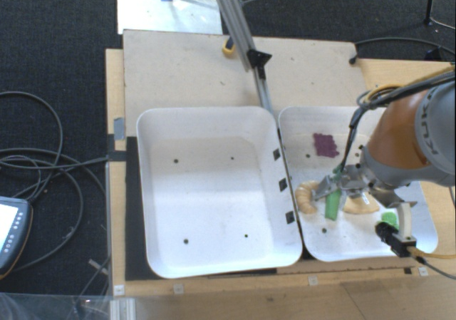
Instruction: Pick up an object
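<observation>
The bench point(185, 69) is seen from above, pale board across its far half, dark floor and loose cables point(43, 162) off its left edge. Two white bins are carried side by side along its near edge. The left bin point(153, 240) is the bigger patch of white, with only a few dark dots marked on its floor. The right bin point(299, 122) is butted against it, their rims touching down the middle, where small black tabs are spaced along the join.

The arm point(410, 140) is brought in from the right, its orange band showing above the grey wrist, and it is hung low over the middle of the right bin. A slanted grey pole point(235, 12) is planted at the far edge of the bench and runs down toward the seam between the bins.

The gripper point(340, 187) is placed right at the cluster near the right bin's centre. A green block point(332, 206) is seen upright just below it, touching or very close; whether it is actually pinched cannot be told, and how wide the claw stands cannot be told either. A tan curved piece point(306, 199) is lying just to the left of the block, toward the seam. A purple piece point(325, 145) is resting apart, nearer the far edge of the bin. A small green bit point(388, 219) is spotted by the near right corner.
</observation>
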Controlling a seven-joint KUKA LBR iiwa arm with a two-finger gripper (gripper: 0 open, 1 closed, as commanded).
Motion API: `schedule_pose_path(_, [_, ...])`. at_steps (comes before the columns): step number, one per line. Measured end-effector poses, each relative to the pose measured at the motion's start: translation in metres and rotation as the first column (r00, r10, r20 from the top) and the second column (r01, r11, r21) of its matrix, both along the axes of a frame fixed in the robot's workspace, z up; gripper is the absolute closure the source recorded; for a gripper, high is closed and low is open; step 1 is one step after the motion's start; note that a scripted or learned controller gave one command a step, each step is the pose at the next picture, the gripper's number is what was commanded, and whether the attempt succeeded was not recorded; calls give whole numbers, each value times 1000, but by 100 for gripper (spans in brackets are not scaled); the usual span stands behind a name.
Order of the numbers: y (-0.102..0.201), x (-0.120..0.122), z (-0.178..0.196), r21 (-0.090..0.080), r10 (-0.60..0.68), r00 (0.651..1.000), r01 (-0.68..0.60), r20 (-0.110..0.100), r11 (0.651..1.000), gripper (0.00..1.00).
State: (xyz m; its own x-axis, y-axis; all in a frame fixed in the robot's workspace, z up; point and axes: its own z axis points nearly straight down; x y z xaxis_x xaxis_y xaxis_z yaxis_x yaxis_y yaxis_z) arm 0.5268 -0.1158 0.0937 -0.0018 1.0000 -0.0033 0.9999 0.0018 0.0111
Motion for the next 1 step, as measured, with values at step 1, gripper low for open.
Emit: schedule_pose_path(1, [0,2,12,1,-1,1000,1,4,1000,100])
